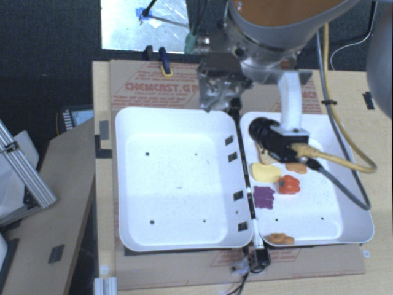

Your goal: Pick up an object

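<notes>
Small bright pieces lying in the right bin [331, 217], gripper [218, 100] up at the far edge.

Grouped close to the right bin's left wall: yellow piece [265, 173], flat, rounded and smooth-looking; red piece [288, 184] just beside it, lumpy and glossy; purple piece [263, 196] toward the near edge from those, matte with a knobbly outline; orange piece [279, 238] apart from these, at the near edge. Probably all light, stiff toy plastic or foam, not fragile, but apt to skid on the slick white floor. Best taken across the narrow width from straight above. Red piece likely the easiest, standing tallest; yellow piece likely the hardest, lying flat. Gripper hanging over the far edge where the left bin [172, 171] and right bin meet, well apart from every piece. Impossible to tell whether released or clenched.
</notes>
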`<state>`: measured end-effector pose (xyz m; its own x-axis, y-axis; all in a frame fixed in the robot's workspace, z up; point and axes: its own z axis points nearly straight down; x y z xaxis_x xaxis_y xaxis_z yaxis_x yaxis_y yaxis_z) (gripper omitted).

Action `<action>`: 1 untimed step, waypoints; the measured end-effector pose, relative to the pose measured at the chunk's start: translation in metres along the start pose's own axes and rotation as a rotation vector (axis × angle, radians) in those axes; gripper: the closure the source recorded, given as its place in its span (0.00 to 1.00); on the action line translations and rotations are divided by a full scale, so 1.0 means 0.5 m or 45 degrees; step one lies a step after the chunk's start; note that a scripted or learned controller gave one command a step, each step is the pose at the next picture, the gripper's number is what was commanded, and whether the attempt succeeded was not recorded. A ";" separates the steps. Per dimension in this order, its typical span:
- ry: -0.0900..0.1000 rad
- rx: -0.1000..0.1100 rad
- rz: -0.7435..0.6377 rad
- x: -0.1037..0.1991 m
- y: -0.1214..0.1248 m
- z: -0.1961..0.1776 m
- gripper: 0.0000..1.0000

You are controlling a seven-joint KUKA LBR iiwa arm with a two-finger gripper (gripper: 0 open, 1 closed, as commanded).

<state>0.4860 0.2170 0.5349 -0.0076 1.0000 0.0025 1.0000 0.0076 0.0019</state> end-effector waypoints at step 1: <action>-0.001 0.000 0.002 0.036 0.007 0.000 1.00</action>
<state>0.4895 0.2351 0.5349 -0.0063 1.0000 0.0020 1.0000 0.0063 0.0020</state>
